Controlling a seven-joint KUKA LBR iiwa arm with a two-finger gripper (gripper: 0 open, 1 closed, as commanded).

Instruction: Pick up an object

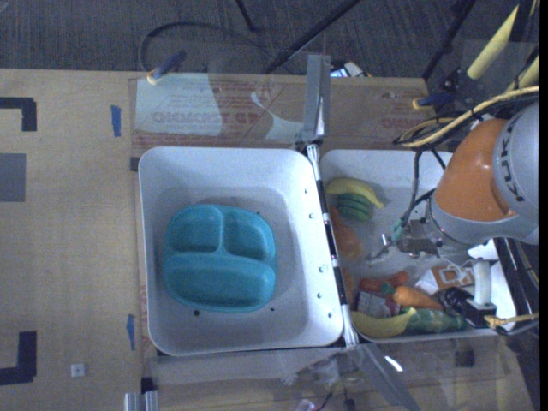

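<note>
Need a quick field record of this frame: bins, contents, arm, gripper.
left bin: one teal divided tray, lying flat
right bin: cluttered; banana at far end, second banana at near edge, carrot between
arm: over right bin
gripper: low above the clutter, finger state unclear
grasp: nothing visibly held

arm [501, 174] cut off (right edge)
</note>
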